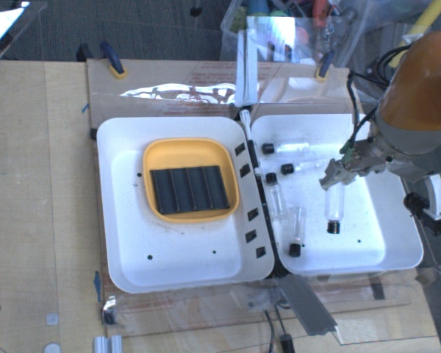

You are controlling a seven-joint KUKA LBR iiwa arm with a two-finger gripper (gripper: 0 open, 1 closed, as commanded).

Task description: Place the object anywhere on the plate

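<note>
Grey and orange, the arm reaches in from the right over the right bin [397,248], its gripper [335,180] pinching the top of a clear vial [334,212] that hangs upright, black cap down. We see the yellow plate [153,160] in the left bin [125,256].
</note>
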